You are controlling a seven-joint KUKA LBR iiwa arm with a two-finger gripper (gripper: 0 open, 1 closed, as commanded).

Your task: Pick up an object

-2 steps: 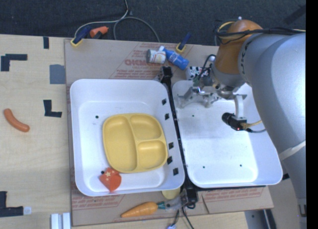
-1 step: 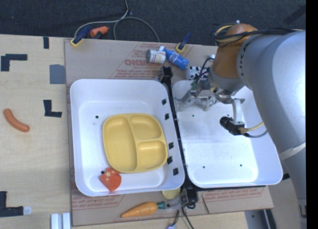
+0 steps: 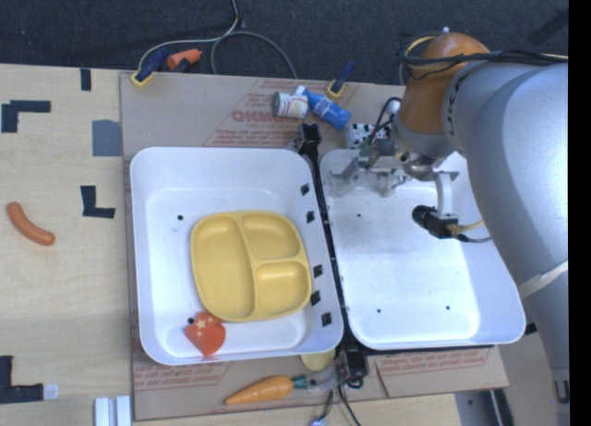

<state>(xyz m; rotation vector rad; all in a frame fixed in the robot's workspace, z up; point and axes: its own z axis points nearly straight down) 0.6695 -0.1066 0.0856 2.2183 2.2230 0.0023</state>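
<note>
A yellow divided plate [image 3: 249,262] lies in the left bin [image 3: 152,230]. A small red toy with a star [image 3: 206,334] rests at that bin's near edge, just below the plate. My gripper [image 3: 377,173] hangs low over the far left corner of the right bin [image 3: 416,295], well apart from both objects. The orange band [image 3: 434,91] and the grey arm rise behind it to the right.
Behind the bins lie a white bottle [image 3: 291,103] and a blue object [image 3: 330,110]. A toy carrot [image 3: 263,389] sits in front of the bins, and a toy sausage [image 3: 30,224] lies on the bench at far left. A clamp [image 3: 166,62] grips the board's back edge.
</note>
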